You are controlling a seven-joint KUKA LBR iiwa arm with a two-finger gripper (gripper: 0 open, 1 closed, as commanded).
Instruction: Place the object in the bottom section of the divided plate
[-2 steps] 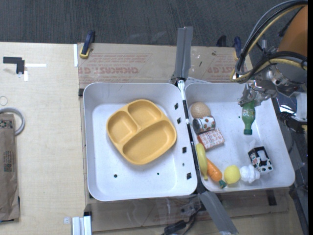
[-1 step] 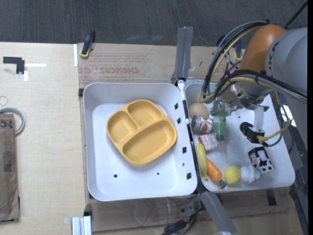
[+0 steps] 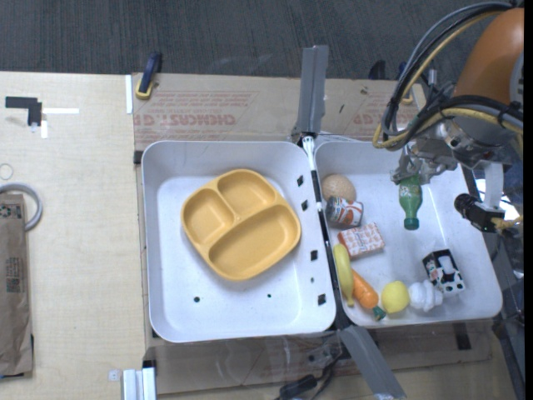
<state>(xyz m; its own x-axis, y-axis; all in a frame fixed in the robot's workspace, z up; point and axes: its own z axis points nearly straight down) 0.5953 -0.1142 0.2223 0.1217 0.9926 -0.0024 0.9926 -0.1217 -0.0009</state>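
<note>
A yellow divided plate (image 3: 241, 223) lies in the left white bin (image 3: 166, 307), its large bottom section (image 3: 252, 243) bare. Over the right bin (image 3: 479, 307), my gripper (image 3: 410, 176) is shut on the top of a small green bottle (image 3: 410, 207), which hangs upright beneath the fingers at the bin's upper middle. The grey wrist and orange band rise to the upper right.
In the right bin lie a brown round fruit (image 3: 339, 187), a can (image 3: 345, 213), a red-and-white box (image 3: 361, 240), a banana (image 3: 341, 265), a carrot (image 3: 365, 290), a lemon (image 3: 395, 297), a white item (image 3: 425, 297) and a black-and-white toy (image 3: 442, 271). A metal divider (image 3: 312, 98) stands between the bins.
</note>
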